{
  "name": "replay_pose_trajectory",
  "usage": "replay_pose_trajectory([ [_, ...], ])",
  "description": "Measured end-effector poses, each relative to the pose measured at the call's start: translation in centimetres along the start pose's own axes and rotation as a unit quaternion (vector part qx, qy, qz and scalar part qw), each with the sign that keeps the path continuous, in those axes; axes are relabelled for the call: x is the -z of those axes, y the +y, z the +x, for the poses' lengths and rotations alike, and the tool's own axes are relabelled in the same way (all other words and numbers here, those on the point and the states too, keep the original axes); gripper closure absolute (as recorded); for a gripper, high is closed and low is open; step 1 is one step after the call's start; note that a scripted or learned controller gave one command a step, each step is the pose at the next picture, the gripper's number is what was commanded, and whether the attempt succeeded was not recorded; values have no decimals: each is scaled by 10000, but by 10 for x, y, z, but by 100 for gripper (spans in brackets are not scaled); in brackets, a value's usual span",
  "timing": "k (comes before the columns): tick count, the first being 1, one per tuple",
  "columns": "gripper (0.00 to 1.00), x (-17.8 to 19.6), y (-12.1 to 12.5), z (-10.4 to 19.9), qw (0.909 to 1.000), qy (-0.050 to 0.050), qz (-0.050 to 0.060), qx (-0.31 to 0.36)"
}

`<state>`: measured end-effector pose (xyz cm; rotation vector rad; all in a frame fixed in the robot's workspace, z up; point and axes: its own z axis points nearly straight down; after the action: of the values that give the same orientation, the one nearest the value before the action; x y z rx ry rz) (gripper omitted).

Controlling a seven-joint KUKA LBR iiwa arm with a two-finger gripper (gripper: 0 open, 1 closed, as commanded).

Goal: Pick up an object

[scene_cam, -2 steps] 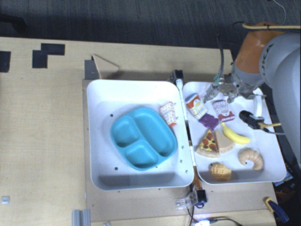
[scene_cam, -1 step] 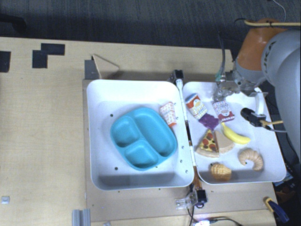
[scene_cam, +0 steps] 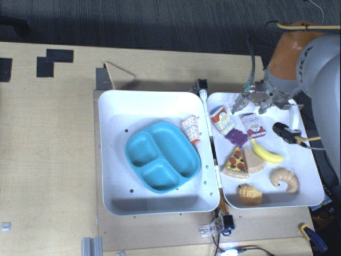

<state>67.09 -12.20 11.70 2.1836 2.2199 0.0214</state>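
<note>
The gripper (scene_cam: 250,106) is seen low over the far end of the right bin (scene_cam: 314,196), hung from the grey arm (scene_cam: 319,84) that reaches in from the right. Whether it is open or closed cannot be told, and nothing is seen held in it.

Just below the gripper a red and white packet (scene_cam: 252,125) is laid flat. A second red and white packet (scene_cam: 221,119) is found to its left, near the wall shared by the bins. Between and just below the two packets a small purple item (scene_cam: 236,137) is placed. A yellow banana (scene_cam: 266,153) is set slantwise below the first packet, and a pizza slice (scene_cam: 237,163) is laid just beside it, to the left. Nearer the camera a croissant (scene_cam: 284,179) is seen on the right, and a small tan pastry (scene_cam: 249,194) by the near wall.

In the left bin (scene_cam: 114,143) a blue divided tray (scene_cam: 161,156) is laid at a slant. A small red and white carton (scene_cam: 191,129) is tilted at its upper right edge.
</note>
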Motion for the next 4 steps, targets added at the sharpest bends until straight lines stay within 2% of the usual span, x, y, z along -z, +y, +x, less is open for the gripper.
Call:
replay_pose_trajectory([
  [1,0,-23,-70,-15,10000,22,59,-65],
  [2,0,-23,-39,32,10000,21,42,-58],
  [3,100,-11,-36,32,10000,15,6,-43],
  [4,0,-11,-36,32,10000,17,8,-44],
])
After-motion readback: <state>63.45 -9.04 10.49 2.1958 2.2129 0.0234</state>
